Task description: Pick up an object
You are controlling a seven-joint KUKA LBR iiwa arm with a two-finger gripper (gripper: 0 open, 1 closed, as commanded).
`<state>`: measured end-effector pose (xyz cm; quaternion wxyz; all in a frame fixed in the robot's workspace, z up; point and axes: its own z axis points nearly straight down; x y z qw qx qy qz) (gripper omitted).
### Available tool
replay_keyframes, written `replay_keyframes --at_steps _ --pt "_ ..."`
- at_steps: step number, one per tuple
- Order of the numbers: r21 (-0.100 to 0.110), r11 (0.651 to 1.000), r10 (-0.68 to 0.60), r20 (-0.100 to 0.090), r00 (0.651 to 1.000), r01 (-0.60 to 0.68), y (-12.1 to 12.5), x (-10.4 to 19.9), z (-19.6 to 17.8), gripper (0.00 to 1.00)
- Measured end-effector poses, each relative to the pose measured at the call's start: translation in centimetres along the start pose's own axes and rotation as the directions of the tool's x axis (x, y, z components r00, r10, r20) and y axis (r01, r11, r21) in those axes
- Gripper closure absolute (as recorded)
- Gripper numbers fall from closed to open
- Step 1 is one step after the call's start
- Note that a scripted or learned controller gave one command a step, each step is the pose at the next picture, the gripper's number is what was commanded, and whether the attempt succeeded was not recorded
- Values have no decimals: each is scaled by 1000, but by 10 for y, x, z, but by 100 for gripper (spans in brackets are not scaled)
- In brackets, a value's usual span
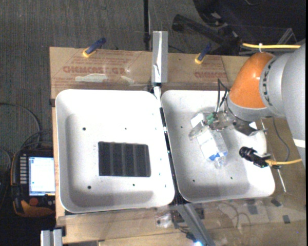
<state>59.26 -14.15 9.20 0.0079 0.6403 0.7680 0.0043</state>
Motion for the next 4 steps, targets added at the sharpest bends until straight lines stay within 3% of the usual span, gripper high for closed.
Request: replay_keyframes --at_steps 1,2,3,4 --pt "9 997 -72 -2 997 72 -79 -5 -3 0" --pt "2 995 -98 1 995 98 -26 -11 -1 0" --pt "1 995 -98 -1 995 98 -25 -10 -9 100" --pt "14 966 -258 -10 966 258 54 53 -95 100"
